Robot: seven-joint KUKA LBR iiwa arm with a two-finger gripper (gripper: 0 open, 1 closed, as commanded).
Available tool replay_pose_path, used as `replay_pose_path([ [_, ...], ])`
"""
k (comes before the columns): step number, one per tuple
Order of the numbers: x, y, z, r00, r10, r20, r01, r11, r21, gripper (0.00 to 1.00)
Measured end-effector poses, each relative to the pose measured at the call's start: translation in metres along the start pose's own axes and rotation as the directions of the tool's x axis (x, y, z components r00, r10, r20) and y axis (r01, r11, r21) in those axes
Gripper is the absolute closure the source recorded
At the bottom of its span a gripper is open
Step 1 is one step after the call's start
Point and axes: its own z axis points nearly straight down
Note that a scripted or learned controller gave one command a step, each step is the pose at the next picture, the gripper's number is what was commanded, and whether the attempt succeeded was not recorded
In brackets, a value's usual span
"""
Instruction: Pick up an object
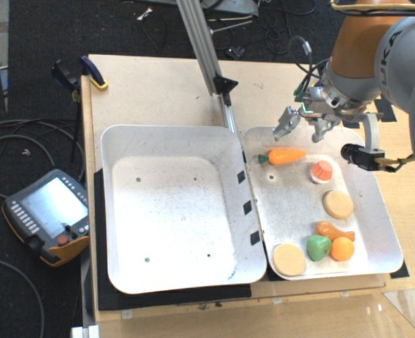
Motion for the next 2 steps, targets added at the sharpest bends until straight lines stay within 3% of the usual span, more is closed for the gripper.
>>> replay_pose_path([
  [1, 0.000, 0.001, -0.002, 1.000, -0.001, 0.001, 0.001, 1.000, -0.004, 0.00],
  [2, -0.003, 0.003, 0.061, 1.000, 0.002, 0.001, -0.002, 1.000, 0.001, 0.00],
])
